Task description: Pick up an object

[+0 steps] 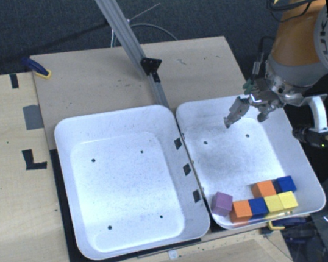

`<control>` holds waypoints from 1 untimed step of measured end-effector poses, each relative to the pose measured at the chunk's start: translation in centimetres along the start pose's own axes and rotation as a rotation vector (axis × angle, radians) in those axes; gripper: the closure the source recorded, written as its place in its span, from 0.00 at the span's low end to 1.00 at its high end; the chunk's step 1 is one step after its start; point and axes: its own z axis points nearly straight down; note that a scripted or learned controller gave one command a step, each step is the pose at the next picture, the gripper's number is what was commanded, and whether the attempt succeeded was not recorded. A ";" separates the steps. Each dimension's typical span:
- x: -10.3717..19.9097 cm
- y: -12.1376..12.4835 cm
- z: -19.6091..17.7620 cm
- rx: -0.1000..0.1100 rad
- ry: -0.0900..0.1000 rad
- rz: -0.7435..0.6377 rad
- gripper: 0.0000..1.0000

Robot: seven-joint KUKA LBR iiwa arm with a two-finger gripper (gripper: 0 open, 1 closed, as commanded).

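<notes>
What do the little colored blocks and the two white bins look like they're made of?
The colored blocks look like painted wood or foam: flat matte faces, crisp edges, no glare; too small to settle which. The white bins look like thin molded plastic: smooth rounded rims, a soft sheen and grey scuffing on their floors.

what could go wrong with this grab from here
The blocks sit packed together against the near wall of the right bin, so the fingers may find no gap, or jam against the wall. The gripper, open, hangs over the bin's far end, away from them. The purple block lies tilted and may slip.
</notes>
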 end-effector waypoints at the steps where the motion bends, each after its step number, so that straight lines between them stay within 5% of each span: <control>1: 3.1 -5.9 2.3 0.010 0.002 0.000 0.00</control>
